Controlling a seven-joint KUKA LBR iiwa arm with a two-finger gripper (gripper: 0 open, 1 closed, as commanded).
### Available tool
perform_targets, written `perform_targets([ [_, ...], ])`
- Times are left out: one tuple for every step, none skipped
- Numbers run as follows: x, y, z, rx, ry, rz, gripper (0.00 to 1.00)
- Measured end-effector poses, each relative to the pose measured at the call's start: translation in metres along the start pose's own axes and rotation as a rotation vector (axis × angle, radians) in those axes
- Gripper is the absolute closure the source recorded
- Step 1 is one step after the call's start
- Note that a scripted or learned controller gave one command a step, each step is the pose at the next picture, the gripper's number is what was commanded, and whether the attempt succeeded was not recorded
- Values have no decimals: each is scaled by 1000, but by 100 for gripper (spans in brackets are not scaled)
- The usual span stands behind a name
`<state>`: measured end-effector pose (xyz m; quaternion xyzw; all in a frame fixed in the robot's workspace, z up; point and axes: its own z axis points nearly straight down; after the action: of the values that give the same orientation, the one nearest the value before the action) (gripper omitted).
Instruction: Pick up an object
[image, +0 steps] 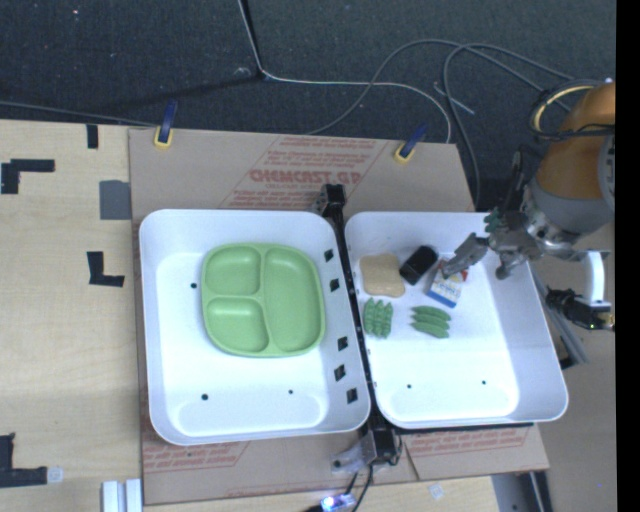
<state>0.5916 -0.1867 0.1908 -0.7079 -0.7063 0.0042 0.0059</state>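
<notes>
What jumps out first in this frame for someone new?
The green divided plate, alone in the left bin. Then the small cluster at the top of the right bin: a tan block, a black piece, two green items and a small box. The gripper hangs above the small box.

Divided plate (264, 299) in left bin (170, 400), small items (418, 265) clustered in right bin (500, 390)
</notes>
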Motion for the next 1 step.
perform_targets([
  [0, 3, -7, -13, -3, -3, 0],
])
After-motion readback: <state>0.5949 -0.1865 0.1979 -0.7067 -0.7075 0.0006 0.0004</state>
